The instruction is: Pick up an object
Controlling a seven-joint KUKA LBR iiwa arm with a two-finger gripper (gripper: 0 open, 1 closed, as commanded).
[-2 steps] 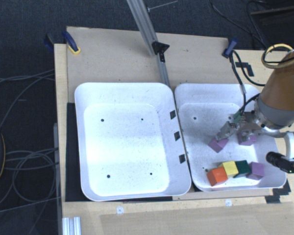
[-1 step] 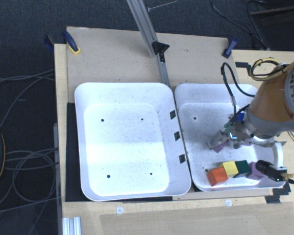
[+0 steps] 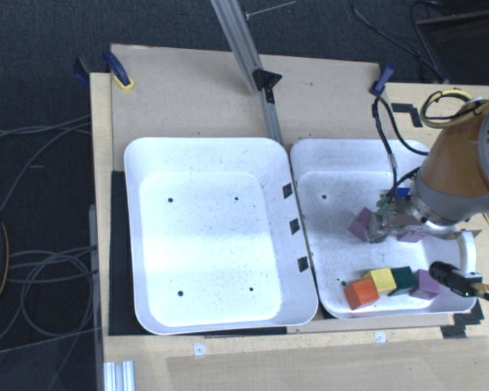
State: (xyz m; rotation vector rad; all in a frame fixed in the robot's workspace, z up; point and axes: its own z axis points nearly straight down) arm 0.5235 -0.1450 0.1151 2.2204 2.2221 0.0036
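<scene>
purple block (image 3: 362, 222) by gripper (image 3: 383, 222); orange (image 3: 360, 293), yellow (image 3: 383, 280), green (image 3: 403, 278) blocks nr front rim

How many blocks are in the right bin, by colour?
Purple: 3
Orange: 1
Yellow: 1
Green: 1
Total: 6, though the tool may hide more.

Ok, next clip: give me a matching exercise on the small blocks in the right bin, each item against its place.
Items:
1. orange block
2. yellow block
3. green block
4. purple block by the gripper

Places:
A. between the orange and green blocks
B. leftmost in the front row
C. apart from the row, farther back in the bin
D. right of the yellow block

Pairs: 1-B, 2-A, 3-D, 4-C
</scene>
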